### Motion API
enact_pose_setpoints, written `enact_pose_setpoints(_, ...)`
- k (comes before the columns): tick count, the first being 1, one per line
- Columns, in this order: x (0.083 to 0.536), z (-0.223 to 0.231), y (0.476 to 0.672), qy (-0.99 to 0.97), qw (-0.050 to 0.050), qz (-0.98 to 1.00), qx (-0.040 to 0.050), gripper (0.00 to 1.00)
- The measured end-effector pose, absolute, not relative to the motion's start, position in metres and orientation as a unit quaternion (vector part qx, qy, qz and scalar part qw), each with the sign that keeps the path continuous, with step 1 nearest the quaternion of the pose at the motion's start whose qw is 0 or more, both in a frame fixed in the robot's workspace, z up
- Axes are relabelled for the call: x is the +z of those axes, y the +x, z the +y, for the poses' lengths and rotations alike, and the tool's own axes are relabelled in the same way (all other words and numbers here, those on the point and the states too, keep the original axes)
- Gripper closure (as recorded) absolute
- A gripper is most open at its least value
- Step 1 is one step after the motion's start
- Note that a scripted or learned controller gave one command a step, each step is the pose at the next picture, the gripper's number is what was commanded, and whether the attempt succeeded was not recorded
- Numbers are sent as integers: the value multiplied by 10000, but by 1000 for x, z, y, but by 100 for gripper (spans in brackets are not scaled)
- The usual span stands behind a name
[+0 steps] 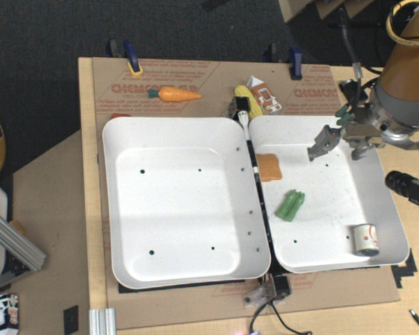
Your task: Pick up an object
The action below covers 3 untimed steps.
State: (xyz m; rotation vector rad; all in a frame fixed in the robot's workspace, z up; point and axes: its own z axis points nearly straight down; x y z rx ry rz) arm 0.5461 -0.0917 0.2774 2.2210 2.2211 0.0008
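Gripper (326,145): hovered over right bin (377,257), upper part; finger state unclear, nothing seen held.
Green toy (290,205): lay mid right bin.
Orange block (269,167): by divider.
Can (364,239): lower right corner.

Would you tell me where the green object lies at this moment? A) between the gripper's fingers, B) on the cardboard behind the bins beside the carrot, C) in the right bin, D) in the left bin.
C: the green object lies on the floor of the right bin, below the orange-brown piece and apart from the gripper, which is above the bin's far part.
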Motion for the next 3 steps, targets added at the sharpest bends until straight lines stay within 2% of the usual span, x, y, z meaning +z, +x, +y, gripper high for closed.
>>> enact_pose_setpoints(1,288,-92,547,7069,17,7073,10,100)
enact_pose_setpoints(2,457,-63,558,7054,87,7087,75,100)
enact_pose_setpoints(3,542,7,516,7042,40,7100,59,100)
